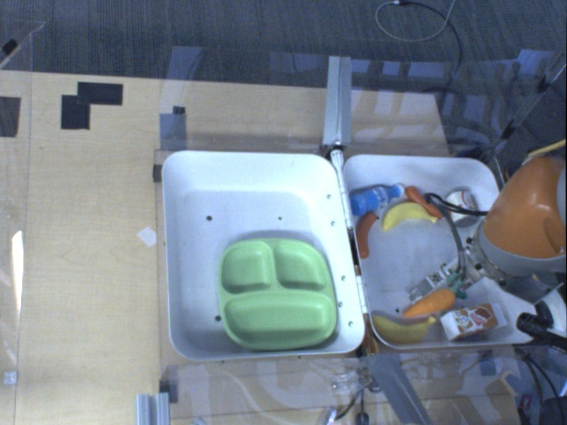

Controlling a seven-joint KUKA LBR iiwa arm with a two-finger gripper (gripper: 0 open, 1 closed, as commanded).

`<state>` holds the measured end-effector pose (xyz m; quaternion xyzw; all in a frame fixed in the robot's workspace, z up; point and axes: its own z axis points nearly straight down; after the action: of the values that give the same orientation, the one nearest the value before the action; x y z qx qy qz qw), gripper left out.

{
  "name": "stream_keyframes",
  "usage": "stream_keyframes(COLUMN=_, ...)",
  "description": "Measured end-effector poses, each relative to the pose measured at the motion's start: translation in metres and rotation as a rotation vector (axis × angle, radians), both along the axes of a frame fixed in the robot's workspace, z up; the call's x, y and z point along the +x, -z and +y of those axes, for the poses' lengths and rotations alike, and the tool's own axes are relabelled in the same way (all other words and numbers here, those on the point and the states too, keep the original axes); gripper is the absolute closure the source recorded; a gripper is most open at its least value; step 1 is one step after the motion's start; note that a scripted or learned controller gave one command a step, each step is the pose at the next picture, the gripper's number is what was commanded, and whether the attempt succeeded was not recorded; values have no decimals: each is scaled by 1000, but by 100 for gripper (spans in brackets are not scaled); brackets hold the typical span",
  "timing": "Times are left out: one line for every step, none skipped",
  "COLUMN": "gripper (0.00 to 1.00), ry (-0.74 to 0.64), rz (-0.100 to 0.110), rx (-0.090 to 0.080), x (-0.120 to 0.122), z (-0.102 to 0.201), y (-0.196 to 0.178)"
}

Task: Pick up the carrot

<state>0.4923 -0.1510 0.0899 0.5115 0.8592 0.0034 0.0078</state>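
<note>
Gripper [447, 283] sits at the small orange carrot's [429, 305] upper end.

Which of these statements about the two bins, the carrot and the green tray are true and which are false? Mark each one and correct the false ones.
1. The green tray lies in the left bin. True.
2. The carrot lies on the green tray. False: it lies in the right bin, near its front edge.
3. The gripper is over the right bin, close to the carrot. True.
4. The tray has one compartment. False: it has three.
</note>
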Motion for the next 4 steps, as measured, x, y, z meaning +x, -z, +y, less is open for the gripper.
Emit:
stream_keyframes(gripper=0, ry=119, rz=0, rx=1, x=-1, z=45, y=0)
stream_keyframes(gripper=0, ry=1, rz=2, rx=-1, x=-1, z=-6, y=0)
stream_keyframes(gripper=0, ry=-134, rz=9, rx=-2, x=-3, z=-42, y=-37)
stream_keyframes(gripper=0, ry=-499, rz=4, rx=-8, x=42, z=1, y=0)
